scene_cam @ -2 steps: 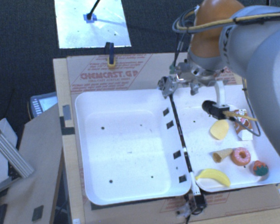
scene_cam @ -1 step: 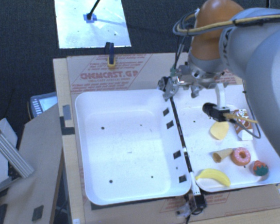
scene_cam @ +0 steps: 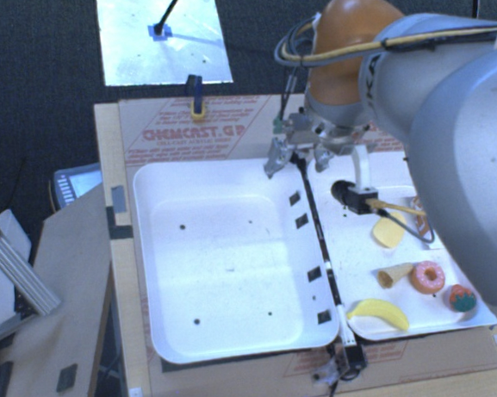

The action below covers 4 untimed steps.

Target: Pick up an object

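Observation:
Several toy foods lie in the right bin (scene_cam: 358, 261): a yellow banana (scene_cam: 378, 314) at the front, a pink donut (scene_cam: 427, 277), a tan cone (scene_cam: 393, 274), a pale yellow piece (scene_cam: 388, 233) and a red and green fruit (scene_cam: 461, 298). My gripper (scene_cam: 298, 158) hangs over the far end of the divider between the two bins, well behind these objects. Its fingers (scene_cam: 274, 163) stand apart, open, with nothing between them. The arm's grey body covers the right bin's right side.
The left white bin (scene_cam: 160, 270) lies beside the right one, with a black-clipped divider (scene_cam: 318, 248) between them. A brown item (scene_cam: 418, 209) peeks out by the arm. Cardboard (scene_cam: 191, 129) lies under both bins, and a metal plate (scene_cam: 163, 36) sits behind.

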Motion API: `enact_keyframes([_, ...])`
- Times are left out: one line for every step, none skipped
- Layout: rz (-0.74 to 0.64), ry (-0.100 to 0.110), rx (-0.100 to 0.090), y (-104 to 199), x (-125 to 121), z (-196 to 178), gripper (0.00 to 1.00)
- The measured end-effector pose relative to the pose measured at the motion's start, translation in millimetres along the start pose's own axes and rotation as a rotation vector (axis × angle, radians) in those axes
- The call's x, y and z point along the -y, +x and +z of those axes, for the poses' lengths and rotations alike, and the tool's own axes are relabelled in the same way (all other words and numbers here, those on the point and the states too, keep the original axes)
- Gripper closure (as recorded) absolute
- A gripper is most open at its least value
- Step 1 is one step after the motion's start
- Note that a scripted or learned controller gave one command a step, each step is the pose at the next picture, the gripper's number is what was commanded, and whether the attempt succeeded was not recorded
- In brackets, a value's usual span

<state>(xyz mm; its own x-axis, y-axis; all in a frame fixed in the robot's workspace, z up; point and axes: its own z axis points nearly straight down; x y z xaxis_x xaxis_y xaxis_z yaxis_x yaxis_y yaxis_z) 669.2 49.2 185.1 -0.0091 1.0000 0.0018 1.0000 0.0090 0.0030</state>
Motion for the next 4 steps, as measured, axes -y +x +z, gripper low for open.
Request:
enact_keyframes([0.007,-0.005,0.000,-7,68,-125,0.00])
enact_keyframes([0.010,0.007,0.003,-34,48,-14,0.00])
enact_keyframes([0.000,-0.001,0.000,19,10,1,0.00])
enact_keyframes([0.002,-0.002,0.001,15,10,-11,1.00])
